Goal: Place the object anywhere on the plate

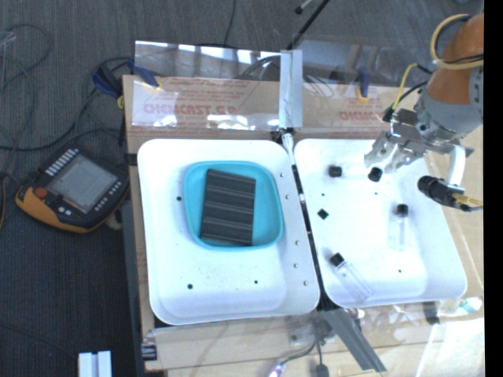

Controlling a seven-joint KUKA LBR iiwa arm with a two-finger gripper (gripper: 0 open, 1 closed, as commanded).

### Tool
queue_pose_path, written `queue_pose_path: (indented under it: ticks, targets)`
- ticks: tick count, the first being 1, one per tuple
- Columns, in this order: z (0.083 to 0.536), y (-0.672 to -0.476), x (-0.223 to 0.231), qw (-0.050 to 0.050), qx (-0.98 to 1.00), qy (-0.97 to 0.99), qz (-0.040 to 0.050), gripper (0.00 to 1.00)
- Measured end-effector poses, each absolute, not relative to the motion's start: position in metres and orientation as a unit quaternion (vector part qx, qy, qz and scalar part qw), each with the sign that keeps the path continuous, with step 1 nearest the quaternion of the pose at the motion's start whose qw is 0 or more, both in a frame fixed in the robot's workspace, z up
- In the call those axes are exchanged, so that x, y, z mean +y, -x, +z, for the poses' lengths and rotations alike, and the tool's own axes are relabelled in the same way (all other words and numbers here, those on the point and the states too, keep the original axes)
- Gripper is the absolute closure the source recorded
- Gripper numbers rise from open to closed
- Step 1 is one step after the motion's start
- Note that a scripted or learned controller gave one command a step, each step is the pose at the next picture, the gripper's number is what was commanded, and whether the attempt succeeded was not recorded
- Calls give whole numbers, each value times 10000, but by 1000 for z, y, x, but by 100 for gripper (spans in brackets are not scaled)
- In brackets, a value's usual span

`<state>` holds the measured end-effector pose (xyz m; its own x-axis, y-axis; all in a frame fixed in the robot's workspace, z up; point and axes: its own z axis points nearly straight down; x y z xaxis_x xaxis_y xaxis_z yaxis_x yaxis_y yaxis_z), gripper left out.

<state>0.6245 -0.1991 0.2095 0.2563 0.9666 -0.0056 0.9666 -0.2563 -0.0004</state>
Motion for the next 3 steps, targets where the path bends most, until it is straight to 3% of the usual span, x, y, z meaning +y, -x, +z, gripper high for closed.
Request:
queue_pose_path:
  ticks: [1,2,3]
  targets:
    - [210,-625,-199,16,6098,-7925,-21,0]
    - [211,-609,-214,11,6111,-7916,-16,0]
    - [262,-631,-172,4,5870,-8096,-3,0]
